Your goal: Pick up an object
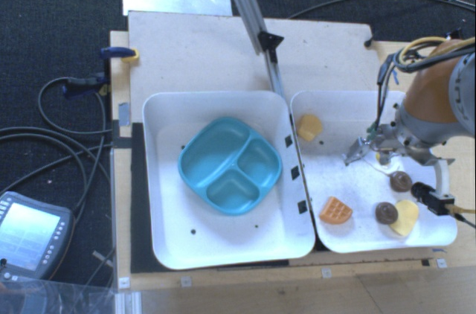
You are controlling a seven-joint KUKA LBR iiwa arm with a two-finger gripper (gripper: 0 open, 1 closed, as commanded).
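Two white bins point(223, 249) share the bench; gripper point(355, 154), jaw state unclear, hovers mid-right near a waffle toy point(335, 211), probably light, rigid; grasp its edges.

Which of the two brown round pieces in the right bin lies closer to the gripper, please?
The upper brown round piece, directly below the gripper. The other brown round piece sits lower, beside the pale yellow piece.

Teal divided plate point(230, 165) in white left bin point(160, 231); right bin point(349, 242) white w/ orange waffle point(335, 211), yellow pieces point(309, 128), brown discs point(386, 212); arm point(439, 100) grey/orange.
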